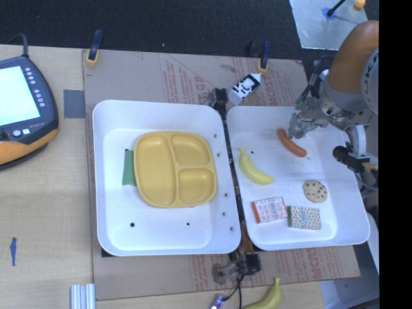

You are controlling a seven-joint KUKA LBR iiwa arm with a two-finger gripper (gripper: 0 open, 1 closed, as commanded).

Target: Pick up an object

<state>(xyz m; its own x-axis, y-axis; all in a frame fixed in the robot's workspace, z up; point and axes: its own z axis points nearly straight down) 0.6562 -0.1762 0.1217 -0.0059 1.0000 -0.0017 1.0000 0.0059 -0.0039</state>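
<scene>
Camera view: arm bent down over right bin's (257, 240) far right corner. Gripper (299, 131) tip beside hotdog's (291, 143) far end; finger state unclear.

Robotics lab setup. Wooden bench (45, 205) covered by cardboard sheet (180, 76) held with blue clamps (94, 46). Two white bins (106, 172) side by side, bolted in place. Orange-and-grey teach pendant (22, 108) with screen at left edge. Grey industrial arm (351, 76) with orange band at right. Loose cables (235, 279) at front edge. Dark floor behind.
</scene>
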